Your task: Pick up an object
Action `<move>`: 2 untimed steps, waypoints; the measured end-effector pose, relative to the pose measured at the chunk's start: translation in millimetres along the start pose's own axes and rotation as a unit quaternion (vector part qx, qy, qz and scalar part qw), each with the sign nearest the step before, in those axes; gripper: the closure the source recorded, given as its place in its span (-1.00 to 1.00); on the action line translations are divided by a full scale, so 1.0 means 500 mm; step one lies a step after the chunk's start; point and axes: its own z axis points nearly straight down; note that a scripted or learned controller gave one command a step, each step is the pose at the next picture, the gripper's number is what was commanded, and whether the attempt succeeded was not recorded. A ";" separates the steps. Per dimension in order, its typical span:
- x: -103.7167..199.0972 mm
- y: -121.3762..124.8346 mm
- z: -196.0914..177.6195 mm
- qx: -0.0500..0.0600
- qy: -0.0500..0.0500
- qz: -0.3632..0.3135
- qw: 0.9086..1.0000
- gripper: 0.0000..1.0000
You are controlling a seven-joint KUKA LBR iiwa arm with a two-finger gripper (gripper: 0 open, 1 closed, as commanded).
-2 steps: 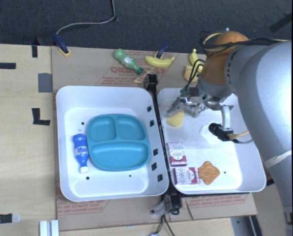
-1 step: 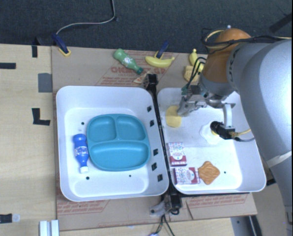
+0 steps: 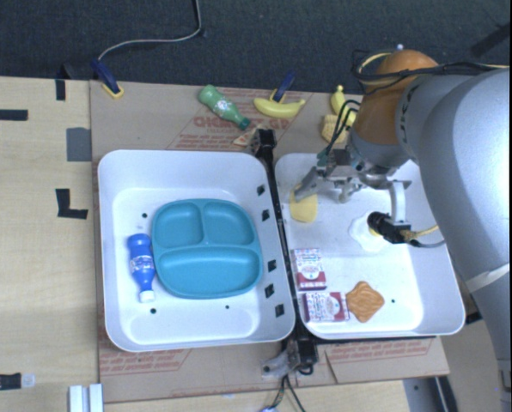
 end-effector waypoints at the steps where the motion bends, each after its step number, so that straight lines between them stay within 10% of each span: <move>1: 0.008 -0.014 0.021 0.001 0.000 0.001 1.000 -1.00; 2: 0.002 0.027 0.021 0.000 0.001 0.000 1.000 -1.00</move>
